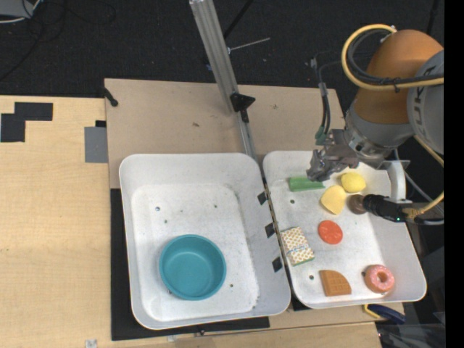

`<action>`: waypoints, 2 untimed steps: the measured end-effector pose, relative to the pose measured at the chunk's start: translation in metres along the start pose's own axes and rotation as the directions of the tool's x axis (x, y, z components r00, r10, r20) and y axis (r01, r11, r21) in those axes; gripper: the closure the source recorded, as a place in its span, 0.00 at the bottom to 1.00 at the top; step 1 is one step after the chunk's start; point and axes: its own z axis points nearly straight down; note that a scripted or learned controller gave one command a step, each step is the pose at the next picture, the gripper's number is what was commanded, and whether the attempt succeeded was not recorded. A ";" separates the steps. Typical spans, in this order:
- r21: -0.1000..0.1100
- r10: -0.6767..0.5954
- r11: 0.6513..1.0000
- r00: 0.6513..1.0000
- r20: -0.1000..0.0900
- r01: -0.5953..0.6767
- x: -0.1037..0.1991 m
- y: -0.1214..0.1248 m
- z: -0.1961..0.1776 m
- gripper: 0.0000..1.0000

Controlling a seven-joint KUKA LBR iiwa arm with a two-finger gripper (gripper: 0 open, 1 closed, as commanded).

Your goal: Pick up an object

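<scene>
**Robot arm reaches down into the right bin**

The grey arm with its big orange band comes in from the right side. Its end effector hangs low over the back part of the right bin. It sits just above the end of a flat green block. I cannot tell if the end effector is apart or together, because it looks dark and small from here. I also cannot tell if it touches the green block.

The right bin has lots of small things to pick. Near the end effector there is a round yellow thing, and just beside that a yellow wedge. A little red disc lies in the middle. A checked pad lies near the left wall of this bin. At the front there is a brown toast-like piece and a pink donut in the corner.

The left bin holds a blue bowl near its front. It stands upright.

Both bins sit side by side on the desk. A long silver bar slants up behind them
</scene>
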 end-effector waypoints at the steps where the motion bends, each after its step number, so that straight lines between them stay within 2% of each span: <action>1: 0.000 -0.001 1.000 1.000 -0.001 0.001 0.056 -0.017 -0.003 1.00; 2: 0.000 -0.001 1.000 1.000 0.000 0.001 0.102 -0.030 -0.006 1.00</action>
